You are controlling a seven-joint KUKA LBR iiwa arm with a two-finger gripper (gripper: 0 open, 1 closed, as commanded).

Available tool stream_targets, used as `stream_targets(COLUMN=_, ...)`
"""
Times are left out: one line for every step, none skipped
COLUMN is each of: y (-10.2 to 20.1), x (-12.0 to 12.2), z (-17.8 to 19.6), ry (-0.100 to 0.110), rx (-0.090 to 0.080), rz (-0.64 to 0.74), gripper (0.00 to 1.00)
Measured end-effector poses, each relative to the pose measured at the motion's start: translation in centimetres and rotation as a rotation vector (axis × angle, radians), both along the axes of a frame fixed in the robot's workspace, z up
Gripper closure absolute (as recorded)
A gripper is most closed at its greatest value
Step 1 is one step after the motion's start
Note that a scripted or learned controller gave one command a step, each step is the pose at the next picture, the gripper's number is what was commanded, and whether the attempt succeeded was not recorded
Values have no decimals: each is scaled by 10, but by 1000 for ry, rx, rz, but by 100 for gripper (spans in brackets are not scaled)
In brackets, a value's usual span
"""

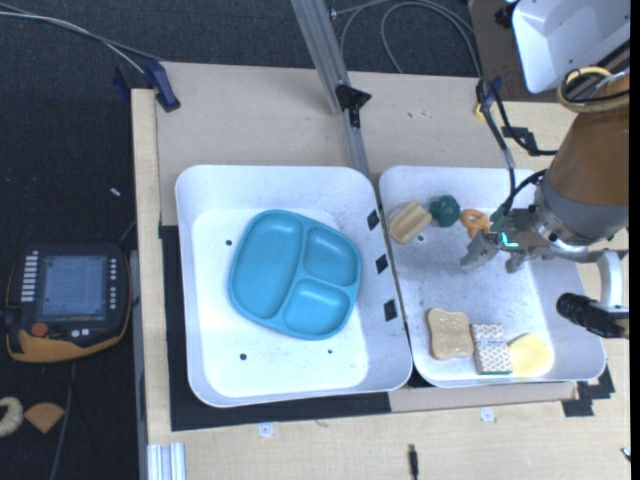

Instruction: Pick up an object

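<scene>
The right bin [560, 298] holds several small objects. At its back left lie a tan block [408, 221], a teal ball [444, 209] and a small orange piece [474, 219]. Along the front lie a toast-like slab [449, 333], a patterned sponge [490, 348] and a yellow disc [530, 354]. My gripper [494, 256] hangs over the middle of this bin, just right of and in front of the orange piece. Its fingers [472, 256] stand open with nothing between them.
A blue divided plate [295, 273] lies in the left bin [200, 298]. A grey metal post [330, 48] slants down to the gap between the bins. A handheld pendant [68, 298] rests off the bench to the left.
</scene>
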State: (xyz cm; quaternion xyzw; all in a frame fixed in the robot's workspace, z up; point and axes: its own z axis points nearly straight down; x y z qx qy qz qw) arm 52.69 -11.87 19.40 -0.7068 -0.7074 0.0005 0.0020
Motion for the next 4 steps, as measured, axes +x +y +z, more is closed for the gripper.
stream_targets(y=0, x=1, z=1, ry=-2, rx=0, rz=0, gripper=0)
stream_targets(y=4, x=5, z=-43, ry=2, rx=0, rz=-1, gripper=0)
stream_targets(y=13, x=6, z=-103, ry=4, rx=1, rz=0, gripper=0)
stream_targets(y=14, x=7, z=-108, ry=-3, rx=-1, rz=-1, gripper=0)
